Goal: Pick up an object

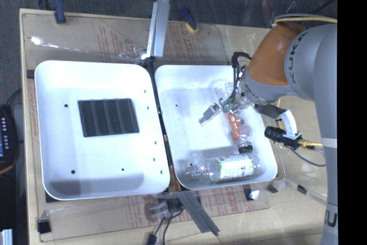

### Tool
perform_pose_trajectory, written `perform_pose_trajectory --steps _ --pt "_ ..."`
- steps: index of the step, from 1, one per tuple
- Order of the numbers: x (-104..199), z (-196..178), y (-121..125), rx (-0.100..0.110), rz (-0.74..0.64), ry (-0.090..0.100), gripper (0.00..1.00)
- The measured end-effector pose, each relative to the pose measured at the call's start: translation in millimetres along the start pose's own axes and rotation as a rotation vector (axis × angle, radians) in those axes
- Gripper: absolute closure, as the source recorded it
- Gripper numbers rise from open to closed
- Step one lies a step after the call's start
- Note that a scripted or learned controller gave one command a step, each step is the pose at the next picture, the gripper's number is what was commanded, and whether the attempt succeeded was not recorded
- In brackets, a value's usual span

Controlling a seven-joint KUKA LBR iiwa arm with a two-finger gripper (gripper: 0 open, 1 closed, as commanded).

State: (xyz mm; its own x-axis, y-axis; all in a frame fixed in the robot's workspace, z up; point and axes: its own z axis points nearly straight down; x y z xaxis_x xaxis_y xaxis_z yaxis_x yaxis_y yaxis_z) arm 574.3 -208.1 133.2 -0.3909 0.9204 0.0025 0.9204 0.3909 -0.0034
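My arm (312, 60) is smooth rounded grey with a broad orange band above the wrist, and a black cable loops beside it.

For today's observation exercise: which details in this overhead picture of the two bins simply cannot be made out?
- Gripper, camera view: too small and blurred to tell its state.
- Small bottle: partly hidden under the wrist.
- Large bottle: label too small to read.
- Arm: cut off by the right edge.

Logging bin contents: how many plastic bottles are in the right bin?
2: one clear bottle lying along the bin's near wall, one orange-tinted bottle below the gripper. Others may hide under the arm.
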Motion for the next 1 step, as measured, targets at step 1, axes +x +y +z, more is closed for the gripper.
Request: perform_pose_trajectory --steps 1 --pt "-0.3 -0.2 -0.1 0.0 0.001 0.0 0.0"
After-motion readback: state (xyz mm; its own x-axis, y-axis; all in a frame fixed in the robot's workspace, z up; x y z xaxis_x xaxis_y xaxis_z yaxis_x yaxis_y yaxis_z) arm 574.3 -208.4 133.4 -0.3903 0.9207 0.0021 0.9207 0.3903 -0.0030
